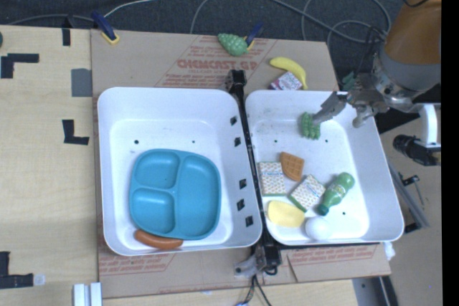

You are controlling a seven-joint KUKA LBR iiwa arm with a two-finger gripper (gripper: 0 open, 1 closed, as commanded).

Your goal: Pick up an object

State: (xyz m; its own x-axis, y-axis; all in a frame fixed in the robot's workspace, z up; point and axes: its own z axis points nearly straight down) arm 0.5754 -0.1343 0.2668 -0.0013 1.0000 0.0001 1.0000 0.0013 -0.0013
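Note:
My gripper (346,111) hangs over the upper right part of the right bin (373,175), its two fingers spread open with nothing between them. One finger (330,108) points down-left toward a green broccoli-like toy (310,125) that lies just beside its tip. Lower in the same bin lie a brown waffle piece (292,165), two checkered crackers (272,177), a green bottle (335,192), a yellow piece (285,213) and a white egg-like item (318,227).
The left bin (115,118) holds a blue divided plate (174,193) and an orange sausage (158,239) at its front edge. Behind the bins, on the cardboard, lie a banana (290,69), a green toy (233,43) and a small packet (287,83). Cables run along the back.

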